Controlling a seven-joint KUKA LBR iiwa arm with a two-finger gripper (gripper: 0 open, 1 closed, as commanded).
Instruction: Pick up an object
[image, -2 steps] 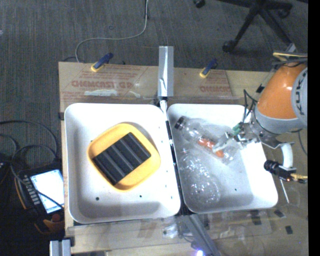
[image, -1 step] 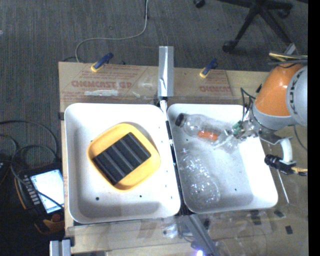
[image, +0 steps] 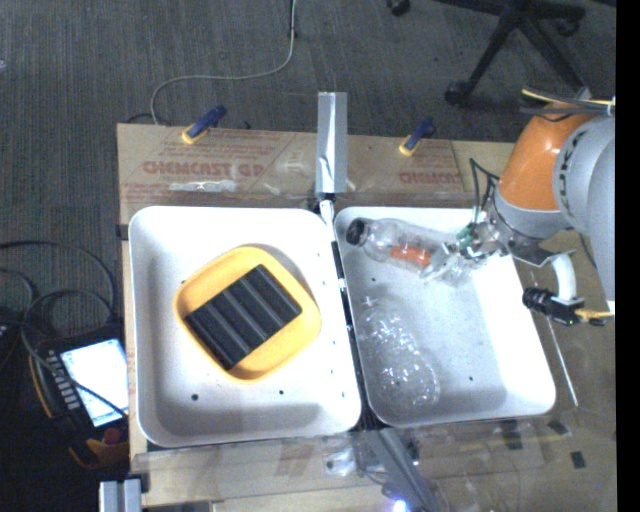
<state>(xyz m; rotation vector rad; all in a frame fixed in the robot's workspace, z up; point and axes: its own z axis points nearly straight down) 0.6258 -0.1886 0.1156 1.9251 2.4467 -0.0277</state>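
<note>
Two white bins sit side by side on the table, seen in the overhead camera view. Left bin (image: 150, 330) holds a yellow tray-like thing with a black ribbed insert (image: 248, 312), lying flat and slightly rotated, well apart from me. Right bin (image: 520, 370) holds two clear plastic bottles: one with an orange label (image: 400, 245) lying on its side along the far wall, dark cap toward the divider, and a crumpled one (image: 398, 355) lying mid-bin, nearer the front.

My arm comes in from the right, orange band up high, wrist angled down over the right bin's far right corner. My fingers (image: 470, 243) sit right at the base end of the labelled bottle, touching or just beside it. Too small and cluttered with clear plastic there, so I cannot tell how far open they are or whether anything is between them.

Judgement: I'm placed here to go for the labelled bottle by its base; the wall close behind could block a clean close.
</note>
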